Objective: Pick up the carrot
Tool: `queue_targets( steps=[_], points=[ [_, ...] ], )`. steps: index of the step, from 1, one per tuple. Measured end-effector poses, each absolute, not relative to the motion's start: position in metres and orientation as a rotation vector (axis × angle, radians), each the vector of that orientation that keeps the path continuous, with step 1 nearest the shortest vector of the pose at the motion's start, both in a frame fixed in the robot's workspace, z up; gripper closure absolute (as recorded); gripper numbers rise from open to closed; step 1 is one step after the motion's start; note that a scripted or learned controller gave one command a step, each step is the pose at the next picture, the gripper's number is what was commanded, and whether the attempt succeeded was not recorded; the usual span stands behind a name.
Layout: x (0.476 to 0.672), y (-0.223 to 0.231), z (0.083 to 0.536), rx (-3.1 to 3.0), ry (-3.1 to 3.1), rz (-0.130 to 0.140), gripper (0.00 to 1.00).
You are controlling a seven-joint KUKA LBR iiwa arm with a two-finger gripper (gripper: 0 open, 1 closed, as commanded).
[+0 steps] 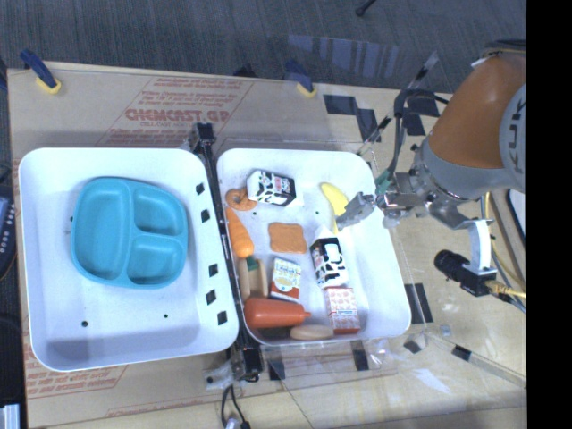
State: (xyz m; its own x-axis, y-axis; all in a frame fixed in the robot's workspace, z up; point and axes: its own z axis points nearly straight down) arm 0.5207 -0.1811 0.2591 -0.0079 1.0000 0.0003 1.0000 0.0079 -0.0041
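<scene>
Two bins on the counter; carrot (239, 237) in the right bin (384, 266), against its left wall.
Long axis runs up-down in view, narrow tip pointing down. Claw (356, 209) over the right rim, holding nothing; opening can't tell.

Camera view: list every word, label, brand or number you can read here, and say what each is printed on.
"CHEMCAST GP" in red, on the brown protective sheet behind the bins; the smaller red lines around it are too blurred to read.
Black-and-white milk carton: print unreadable.
Small juice box: label too small.
Red-and-white box: label too small.
</scene>
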Motion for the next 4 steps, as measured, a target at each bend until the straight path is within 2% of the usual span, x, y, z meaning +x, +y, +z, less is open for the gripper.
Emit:
queue_targets(
  steps=[1, 2, 3, 4],
  points=[
    [0.594, -0.113, 0.131, -2.15, -2.273, 0.013, 0.0],
    [0.556, -0.1, 0.095, -2.368, -2.081, 0.0, 0.0],
    [0.557, -0.098, 0.105, -2.359, -2.087, 0.001, 1.0],
    [0.557, -0.098, 0.105, -2.358, -2.089, 0.001, 0.0]
  ],
)
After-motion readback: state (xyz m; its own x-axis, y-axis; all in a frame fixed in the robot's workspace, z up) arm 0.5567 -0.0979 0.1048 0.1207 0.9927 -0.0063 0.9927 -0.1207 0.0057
